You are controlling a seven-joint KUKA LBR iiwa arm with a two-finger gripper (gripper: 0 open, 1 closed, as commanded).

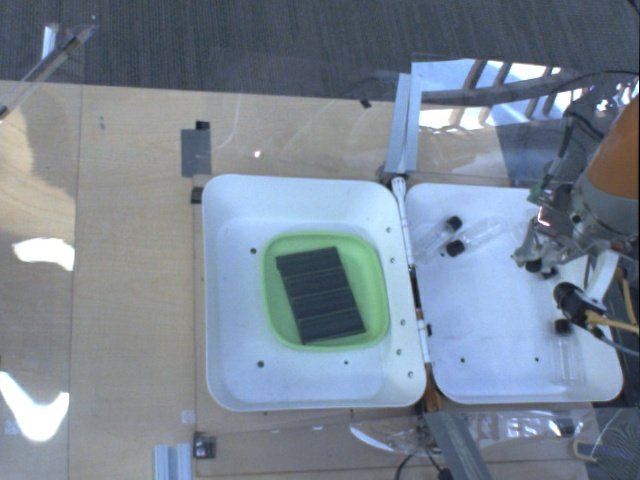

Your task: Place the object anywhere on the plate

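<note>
two white bins side by side on the light wood table (pixel 110 298). left bin (pixel 230 368) holds a square green plate (pixel 372 288) with rounded corners, roughly centred in the bin. a dark grey ribbed rectangular block (pixel 319 295) lies flat on the plate, tilted a bit off the plate's edges, fully inside its rim. so the object is sitting on the plate.

right bin (pixel 490 358) has a few small items: a clear piece with two black caps (pixel 453 238) near its upper left, close to the divider between the bins, and a thin clear tube (pixel 565 356) lying near the bin's lower right. a black knob-like part (pixel 568 296) sits at the right side just below the claw hardware; can't tell whether it's a loose item or part of the arm.

arm comes in from the right, orange band (pixel 614 153) and grey wrist visible at the right edge over the right bin's upper right area. claw (pixel 540 258) hangs over the right bin, well apart from the plate and block. nothing visible between its fingers; can't tell whether it's spread or closed, the metal parts there are too cluttered to read.

small grey bracket (pixel 196 150) on the table above the left bin's upper left corner. grey upright strip (pixel 402 133) stands at the top where the bins meet.
</note>
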